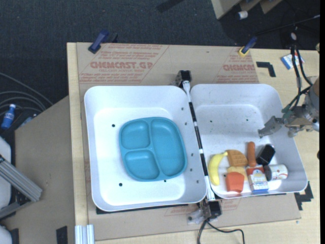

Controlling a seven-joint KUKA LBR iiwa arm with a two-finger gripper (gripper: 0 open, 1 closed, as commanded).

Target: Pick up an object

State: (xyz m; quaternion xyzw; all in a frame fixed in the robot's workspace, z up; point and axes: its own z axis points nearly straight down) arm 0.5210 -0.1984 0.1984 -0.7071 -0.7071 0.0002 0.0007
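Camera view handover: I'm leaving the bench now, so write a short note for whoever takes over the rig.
Gripper: at the right bin's right side, above the toys, with nothing seen held.
Items: banana, waffle, hot dog, black piece, orange cup and small carton cluster in the right bin's near corner.
Left bin: blue divided plate.
Done: nothing lifted.
Left: grasp and raise one item.

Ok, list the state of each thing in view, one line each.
Blue divided plate: flat in the left bin, compartments bare.
Banana: lying at the right bin's near-left.
Toy food pile: bunched along the near wall.
Gripper: over the right bin's right side, holding nothing.
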